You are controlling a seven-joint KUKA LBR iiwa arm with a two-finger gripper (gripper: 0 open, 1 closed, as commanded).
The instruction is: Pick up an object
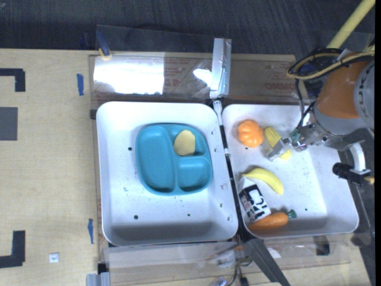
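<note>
One yellow corn cob lies touching the fingers.

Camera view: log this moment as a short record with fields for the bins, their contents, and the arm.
left bin: shallow white bin holding a blue divided plastic tray
tray contents: pale yellow rounded fruit in the upper right compartment
right bin: shallow white bin with an orange round fruit, a small yellow item, a yellow banana, a black-and-white packet and an orange carrot
arm: gripper low in the right bin, at the small yellow item
grasp: cannot tell
</note>
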